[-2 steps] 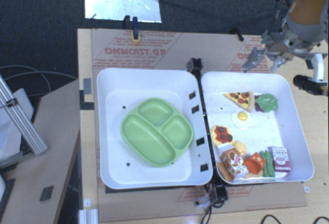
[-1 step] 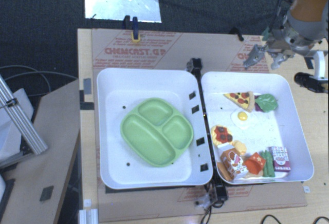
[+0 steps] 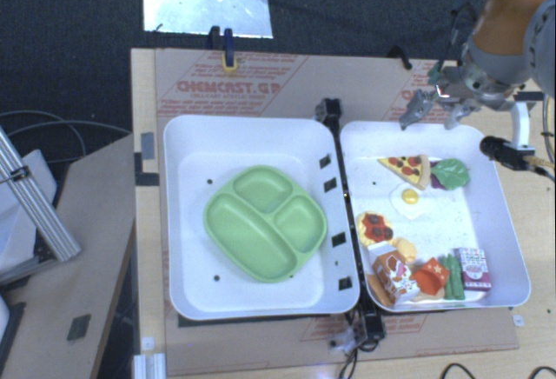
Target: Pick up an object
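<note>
Right now the hand (image 3: 437, 115) hangs with its fingers spread and nothing between them, above the far edge of the right bin (image 3: 508, 221). Toy food lies there (the pizza slice (image 3: 405, 167) is closest), ready to be picked.

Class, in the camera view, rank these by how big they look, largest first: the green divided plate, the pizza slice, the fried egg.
1. Green divided plate, by far the largest.
2. Pizza slice.
3. Fried egg, only slightly smaller than the pizza slice, so that ranking is unsure.
</note>
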Available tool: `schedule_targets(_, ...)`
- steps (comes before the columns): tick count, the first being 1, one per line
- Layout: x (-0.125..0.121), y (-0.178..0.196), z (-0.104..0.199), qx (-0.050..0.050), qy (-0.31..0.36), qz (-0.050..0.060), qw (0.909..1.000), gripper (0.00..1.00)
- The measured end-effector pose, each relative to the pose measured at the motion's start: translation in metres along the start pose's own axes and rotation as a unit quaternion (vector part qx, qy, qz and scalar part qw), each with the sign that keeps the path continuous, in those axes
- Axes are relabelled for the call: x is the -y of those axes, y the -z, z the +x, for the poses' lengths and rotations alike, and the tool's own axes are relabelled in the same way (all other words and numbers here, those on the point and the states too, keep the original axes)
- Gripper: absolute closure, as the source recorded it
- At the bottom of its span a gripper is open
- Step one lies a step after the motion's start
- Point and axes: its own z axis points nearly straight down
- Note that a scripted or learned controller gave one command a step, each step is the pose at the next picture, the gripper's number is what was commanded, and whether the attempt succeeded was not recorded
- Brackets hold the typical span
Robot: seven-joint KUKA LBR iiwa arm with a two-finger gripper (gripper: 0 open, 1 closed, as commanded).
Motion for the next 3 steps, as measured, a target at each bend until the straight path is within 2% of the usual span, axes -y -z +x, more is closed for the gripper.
schedule_targets(1, -0.006, -0.061, -0.001, 0.000, 0.000, 0.001, 1.0000, 0.00)
schedule_targets(3, -0.010, -0.131, 0.004, 0.001, 0.001, -0.002, 1.0000, 0.00)
